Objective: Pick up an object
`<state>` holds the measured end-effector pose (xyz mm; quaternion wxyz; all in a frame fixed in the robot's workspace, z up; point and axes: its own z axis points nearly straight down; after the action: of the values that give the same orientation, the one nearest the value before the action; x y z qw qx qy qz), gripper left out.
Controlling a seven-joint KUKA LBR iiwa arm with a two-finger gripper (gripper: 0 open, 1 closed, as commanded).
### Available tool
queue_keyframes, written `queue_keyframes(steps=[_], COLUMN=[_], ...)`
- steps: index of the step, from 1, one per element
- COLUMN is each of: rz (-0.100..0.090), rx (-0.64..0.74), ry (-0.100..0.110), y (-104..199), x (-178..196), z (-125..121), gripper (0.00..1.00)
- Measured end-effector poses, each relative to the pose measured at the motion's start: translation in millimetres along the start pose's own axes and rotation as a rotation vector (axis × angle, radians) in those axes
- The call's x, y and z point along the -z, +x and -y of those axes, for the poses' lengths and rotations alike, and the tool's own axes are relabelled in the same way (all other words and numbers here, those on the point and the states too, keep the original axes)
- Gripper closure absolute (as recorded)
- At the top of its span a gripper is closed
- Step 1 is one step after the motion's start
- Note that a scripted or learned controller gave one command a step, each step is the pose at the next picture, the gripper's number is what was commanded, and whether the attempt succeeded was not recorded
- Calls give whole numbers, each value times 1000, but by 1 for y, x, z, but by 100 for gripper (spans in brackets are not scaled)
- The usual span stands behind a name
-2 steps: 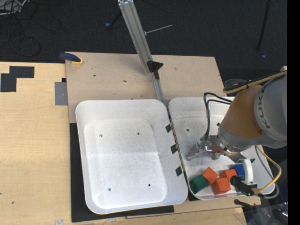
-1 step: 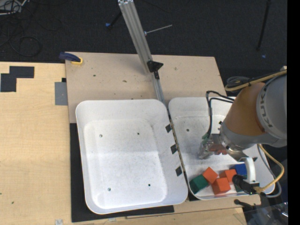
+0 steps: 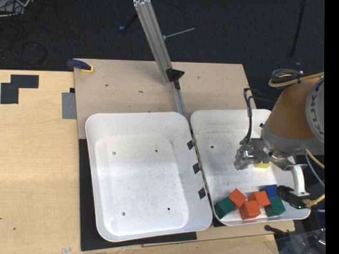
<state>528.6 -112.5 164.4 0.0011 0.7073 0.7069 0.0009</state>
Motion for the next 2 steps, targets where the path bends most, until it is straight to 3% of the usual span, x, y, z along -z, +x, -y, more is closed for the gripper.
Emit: queue_keyframes(steps=[2], rz=[0], rx=[1], ry=[0], y=[-10], x=[93], z=[4], gripper=[100])
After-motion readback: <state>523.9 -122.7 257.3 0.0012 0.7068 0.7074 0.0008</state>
